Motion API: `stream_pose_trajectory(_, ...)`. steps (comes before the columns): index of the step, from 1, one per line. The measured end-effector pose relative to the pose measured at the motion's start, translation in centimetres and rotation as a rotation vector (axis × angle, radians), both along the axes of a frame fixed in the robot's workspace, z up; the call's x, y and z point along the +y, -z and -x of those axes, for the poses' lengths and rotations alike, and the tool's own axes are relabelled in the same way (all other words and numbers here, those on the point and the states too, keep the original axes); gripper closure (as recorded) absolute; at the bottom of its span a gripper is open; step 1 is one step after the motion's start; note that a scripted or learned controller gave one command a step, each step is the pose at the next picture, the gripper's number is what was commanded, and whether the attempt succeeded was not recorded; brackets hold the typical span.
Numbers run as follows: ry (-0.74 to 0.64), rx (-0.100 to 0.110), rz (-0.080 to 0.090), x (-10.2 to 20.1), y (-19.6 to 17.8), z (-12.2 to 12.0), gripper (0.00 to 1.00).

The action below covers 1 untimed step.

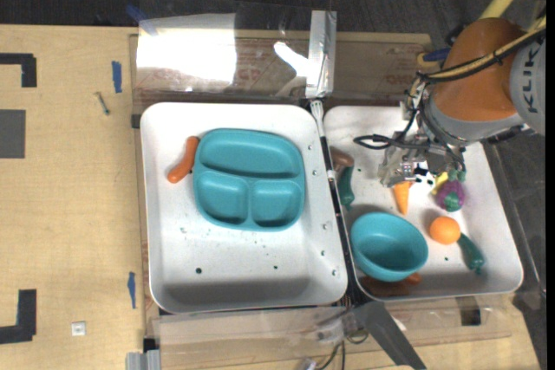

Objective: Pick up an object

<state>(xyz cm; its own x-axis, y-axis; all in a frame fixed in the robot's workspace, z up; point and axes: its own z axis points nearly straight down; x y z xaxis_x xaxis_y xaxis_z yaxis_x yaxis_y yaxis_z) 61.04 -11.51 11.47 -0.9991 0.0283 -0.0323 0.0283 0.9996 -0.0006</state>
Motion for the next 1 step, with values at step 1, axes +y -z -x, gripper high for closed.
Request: stream_pose_trajectory(1,-0.065,0.015,0.007,-7.12,-11.41,5.65,1.0)
